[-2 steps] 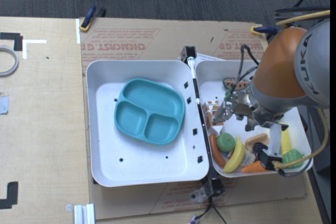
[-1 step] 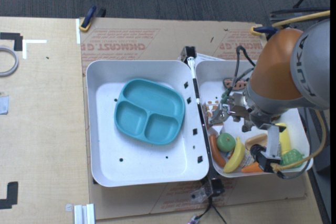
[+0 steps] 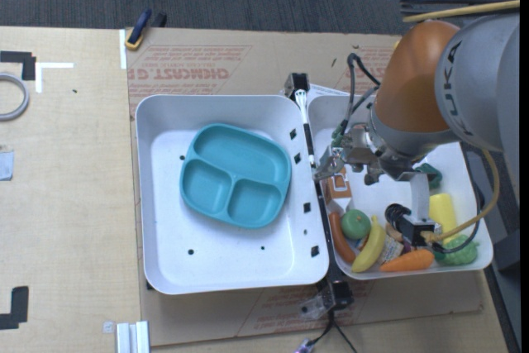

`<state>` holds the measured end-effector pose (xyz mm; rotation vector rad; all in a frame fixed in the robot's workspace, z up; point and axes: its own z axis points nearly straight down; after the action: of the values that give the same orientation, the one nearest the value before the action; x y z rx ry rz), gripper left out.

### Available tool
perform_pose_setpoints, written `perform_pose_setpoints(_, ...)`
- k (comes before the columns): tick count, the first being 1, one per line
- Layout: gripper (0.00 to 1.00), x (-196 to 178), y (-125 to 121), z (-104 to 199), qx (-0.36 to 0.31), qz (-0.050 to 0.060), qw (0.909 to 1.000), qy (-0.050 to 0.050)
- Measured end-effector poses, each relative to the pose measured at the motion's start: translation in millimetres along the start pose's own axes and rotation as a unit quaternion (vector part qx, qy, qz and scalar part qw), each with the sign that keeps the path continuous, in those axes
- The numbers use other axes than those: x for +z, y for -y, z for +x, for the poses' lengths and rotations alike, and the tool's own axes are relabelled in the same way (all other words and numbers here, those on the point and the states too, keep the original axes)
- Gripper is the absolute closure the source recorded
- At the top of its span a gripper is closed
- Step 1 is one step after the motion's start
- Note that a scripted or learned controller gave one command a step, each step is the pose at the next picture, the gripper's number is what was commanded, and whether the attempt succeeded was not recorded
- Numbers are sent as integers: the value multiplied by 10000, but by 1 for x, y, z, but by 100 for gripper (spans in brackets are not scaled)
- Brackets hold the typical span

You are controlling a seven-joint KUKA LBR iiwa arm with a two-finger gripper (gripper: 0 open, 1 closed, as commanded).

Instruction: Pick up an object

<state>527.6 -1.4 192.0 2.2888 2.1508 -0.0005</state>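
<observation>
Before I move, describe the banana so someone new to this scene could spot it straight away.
Look in the right bin, the one crowded with toy food under the arm. Near its front edge, the banana lies curved between a green apple on its left and an orange carrot on its right. It is the only yellow crescent there; the other yellow piece is a straight block.

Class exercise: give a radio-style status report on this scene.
End effector low over right bin, grip state unclear. Toy food piled there: banana, carrot. Teal tray alone in left bin.
</observation>
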Motion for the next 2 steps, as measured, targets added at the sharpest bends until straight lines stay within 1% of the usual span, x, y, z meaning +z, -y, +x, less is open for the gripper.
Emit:
perform_pose_setpoints(1,100,-9,-1,-1,-1,-3,10000,3)
perform_pose_setpoints(2,0,-9,-1,0,1,-2,10000,3)
